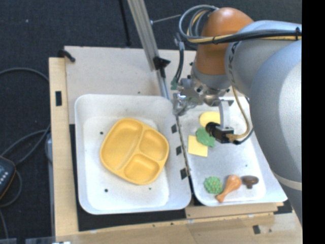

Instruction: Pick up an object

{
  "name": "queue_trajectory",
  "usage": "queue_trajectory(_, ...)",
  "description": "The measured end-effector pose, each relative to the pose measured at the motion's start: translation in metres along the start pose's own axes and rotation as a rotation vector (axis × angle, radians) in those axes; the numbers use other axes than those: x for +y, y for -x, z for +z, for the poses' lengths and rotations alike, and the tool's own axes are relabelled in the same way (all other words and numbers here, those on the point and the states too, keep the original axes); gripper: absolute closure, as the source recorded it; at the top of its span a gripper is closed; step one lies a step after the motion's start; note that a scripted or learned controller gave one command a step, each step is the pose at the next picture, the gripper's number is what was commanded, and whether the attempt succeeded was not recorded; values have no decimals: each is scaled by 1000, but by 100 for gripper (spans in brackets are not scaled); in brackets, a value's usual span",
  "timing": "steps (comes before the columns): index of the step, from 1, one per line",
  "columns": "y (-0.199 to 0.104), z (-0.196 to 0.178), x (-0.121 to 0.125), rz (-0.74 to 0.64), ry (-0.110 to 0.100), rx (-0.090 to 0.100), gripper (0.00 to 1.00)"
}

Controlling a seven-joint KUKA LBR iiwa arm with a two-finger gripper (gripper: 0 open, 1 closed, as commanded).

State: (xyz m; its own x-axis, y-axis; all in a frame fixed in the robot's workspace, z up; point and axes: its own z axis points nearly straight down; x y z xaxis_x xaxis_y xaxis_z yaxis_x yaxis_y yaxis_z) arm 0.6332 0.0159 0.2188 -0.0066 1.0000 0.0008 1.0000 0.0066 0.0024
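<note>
On the pale bench [117,70], set over a dark carpeted floor [30,24], two shallow white bins lay side by side. The left bin [89,187] held a yellow divided plate [134,150]. The right bin [254,156] held a yellow square [197,146], a green leaf-shaped piece [205,138], a pale yellow round piece [208,119], a green lump [213,184], a toy drumstick [228,187] and a small brown piece [249,180]. A metal rail [144,32] slanted down toward the bins' near corner. The grey arm [277,80] reached in from the right, orange band [221,39] uppermost, with the gripper [181,105] low at the right bin's upper left corner, beside the divider. Whether its fingers were apart or together, I cannot tell.
</note>
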Motion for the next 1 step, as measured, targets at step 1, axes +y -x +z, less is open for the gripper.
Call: queue_trajectory(1, -46, -5, 13, 0, 0, 0, 100)
